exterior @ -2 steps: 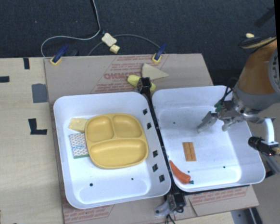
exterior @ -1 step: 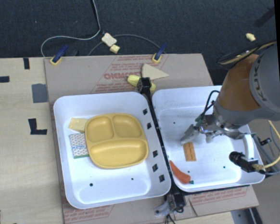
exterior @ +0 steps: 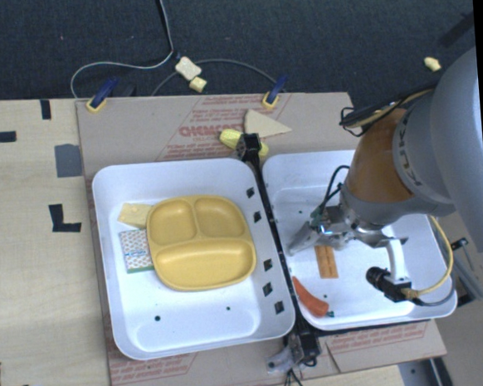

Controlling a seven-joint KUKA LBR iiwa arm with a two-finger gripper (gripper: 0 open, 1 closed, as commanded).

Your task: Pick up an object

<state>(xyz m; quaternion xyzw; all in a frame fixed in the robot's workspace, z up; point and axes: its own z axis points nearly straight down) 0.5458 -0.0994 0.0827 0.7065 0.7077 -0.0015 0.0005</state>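
Two white bins sit side by side on your tabletop. Your left bin (exterior: 118,322) carries a yellow divided plate (exterior: 200,241), with a pale yellow piece (exterior: 131,213) and a small patterned card (exterior: 134,250) touching its left edge. In your right bin (exterior: 303,179), the gripper (exterior: 332,227) hangs just above an orange-brown block (exterior: 327,263); whether the fingers are open or closed cannot be told. An orange carrot-shaped piece (exterior: 311,299) lies near the bin's front left corner, apart from the block. The arm's grey and orange body covers that bin's right side.
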